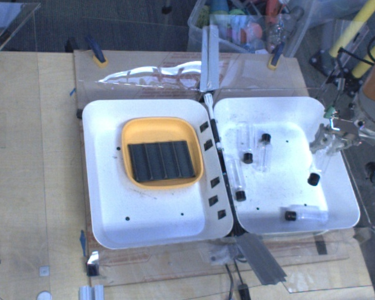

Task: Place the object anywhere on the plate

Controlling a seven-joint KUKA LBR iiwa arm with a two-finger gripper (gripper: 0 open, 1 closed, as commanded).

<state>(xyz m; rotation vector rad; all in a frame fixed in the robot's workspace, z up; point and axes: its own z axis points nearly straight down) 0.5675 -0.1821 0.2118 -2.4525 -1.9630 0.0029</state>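
Vial [315, 170], clear with a black cap: just below the gripper [328, 139] and slightly to its left, near the right wall of the right bin [337, 195]. Touching or apart, impossible to tell. Same for the gripper's state: clenched or released, cannot tell.

Probably the grasping step. Best to close across the clear body rather than the cap, square to its length, and confirm the hold before lifting. Then carry it well to the left of the gripper to the yellow plate [130, 136], setting it down beside the dark ridged block [161, 161].
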